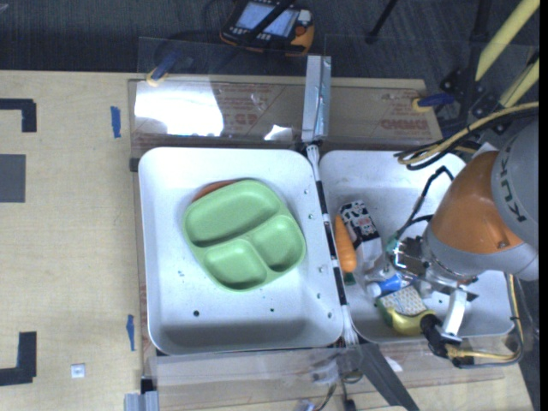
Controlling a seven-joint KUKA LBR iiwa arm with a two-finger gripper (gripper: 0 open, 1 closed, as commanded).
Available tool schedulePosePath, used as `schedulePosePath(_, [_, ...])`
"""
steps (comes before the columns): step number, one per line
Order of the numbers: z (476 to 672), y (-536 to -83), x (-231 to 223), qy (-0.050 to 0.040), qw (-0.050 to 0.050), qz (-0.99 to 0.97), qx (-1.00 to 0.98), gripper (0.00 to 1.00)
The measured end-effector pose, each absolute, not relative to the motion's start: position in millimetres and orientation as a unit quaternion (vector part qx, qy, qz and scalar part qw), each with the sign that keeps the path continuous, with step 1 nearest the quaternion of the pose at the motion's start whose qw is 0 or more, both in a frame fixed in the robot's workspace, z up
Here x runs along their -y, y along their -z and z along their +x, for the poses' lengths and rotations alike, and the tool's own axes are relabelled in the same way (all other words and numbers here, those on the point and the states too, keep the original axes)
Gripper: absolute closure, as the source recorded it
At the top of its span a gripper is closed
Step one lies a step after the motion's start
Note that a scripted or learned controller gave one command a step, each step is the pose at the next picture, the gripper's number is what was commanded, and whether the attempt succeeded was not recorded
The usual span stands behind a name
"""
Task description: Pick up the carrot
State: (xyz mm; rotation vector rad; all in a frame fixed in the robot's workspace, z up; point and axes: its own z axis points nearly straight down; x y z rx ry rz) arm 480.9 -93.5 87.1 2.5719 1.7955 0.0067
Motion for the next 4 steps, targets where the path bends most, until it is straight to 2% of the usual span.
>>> schedulePosePath(1, [481.7, -97, 93, -0.0031, 0.003, 0.820, -0.572, 1.00])
schedulePosePath(2, [523.0, -184, 39, 0.0010, -0.001, 0.868, -0.497, 1.00])
schedulePosePath(3, [498.8, -183, -31, 0.0023, -0.002, 0.828, -0.561, 1.00])
schedulePosePath(4, [509.7, -232, 68, 0.0006, 0.000, 0.832, -0.555, 1.00])
